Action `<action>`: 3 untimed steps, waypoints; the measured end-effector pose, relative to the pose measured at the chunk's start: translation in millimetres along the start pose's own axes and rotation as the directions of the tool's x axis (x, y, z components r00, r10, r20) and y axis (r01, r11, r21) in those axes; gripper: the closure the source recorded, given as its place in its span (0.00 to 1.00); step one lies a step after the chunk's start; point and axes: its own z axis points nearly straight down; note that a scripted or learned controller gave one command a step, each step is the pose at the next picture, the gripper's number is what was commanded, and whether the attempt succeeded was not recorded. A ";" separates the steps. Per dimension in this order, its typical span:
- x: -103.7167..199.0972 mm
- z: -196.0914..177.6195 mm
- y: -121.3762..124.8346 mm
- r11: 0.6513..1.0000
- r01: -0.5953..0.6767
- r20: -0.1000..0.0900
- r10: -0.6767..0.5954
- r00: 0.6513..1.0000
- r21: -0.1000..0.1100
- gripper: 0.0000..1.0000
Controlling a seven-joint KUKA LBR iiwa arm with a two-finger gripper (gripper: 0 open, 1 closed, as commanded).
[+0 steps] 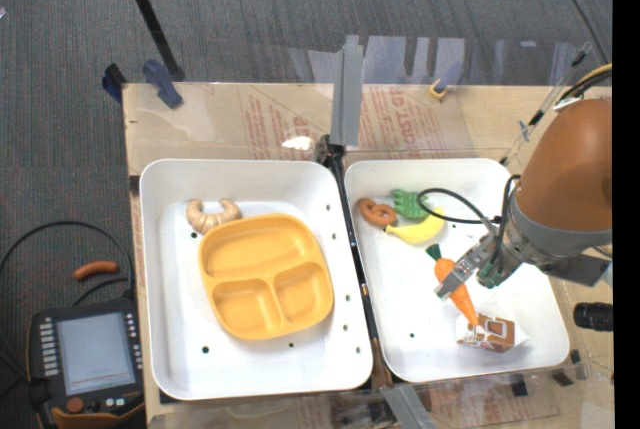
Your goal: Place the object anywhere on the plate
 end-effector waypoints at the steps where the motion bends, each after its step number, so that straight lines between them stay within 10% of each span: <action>1: 80.4 -16.7 45.0 0.998 0.061 -0.001 -0.061 0.998 0.003 1.00; 2: 110.9 24.7 124.9 0.976 0.216 0.000 -0.216 0.976 0.004 1.00; 3: 110.7 24.5 124.9 0.976 0.216 0.000 -0.216 0.977 0.003 0.00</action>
